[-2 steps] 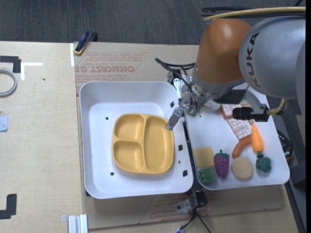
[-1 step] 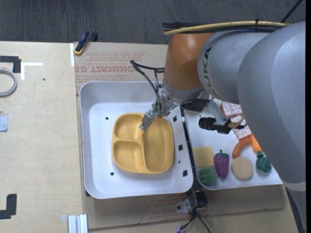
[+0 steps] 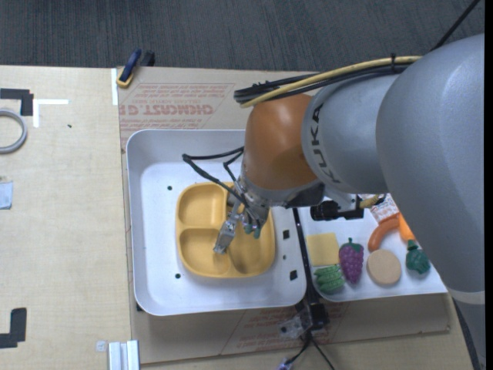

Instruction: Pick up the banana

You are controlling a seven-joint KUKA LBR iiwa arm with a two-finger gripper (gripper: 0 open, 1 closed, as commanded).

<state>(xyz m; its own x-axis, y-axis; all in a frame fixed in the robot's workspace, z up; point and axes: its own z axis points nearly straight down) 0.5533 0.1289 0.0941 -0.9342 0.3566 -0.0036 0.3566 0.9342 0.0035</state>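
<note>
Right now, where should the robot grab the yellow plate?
Probably the yellow plate's raised left rim, from straight above. It lies flat in the white bin, so only the thin rim fits between the jaws.

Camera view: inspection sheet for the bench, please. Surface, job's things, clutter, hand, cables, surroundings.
Surface: left bin and right bin side by side on cardboard.
Job's things: nothing seen.
Clutter: yellow divided plate in left bin; yellow square, purple grapes, green piece, tan disc, orange carrot in right bin.
Grippers: hand low over the plate.
Cables: black wrist cables; yellow cable along the arm.
Surroundings: blue and yellow tool, tape roll, dark floor.
</note>
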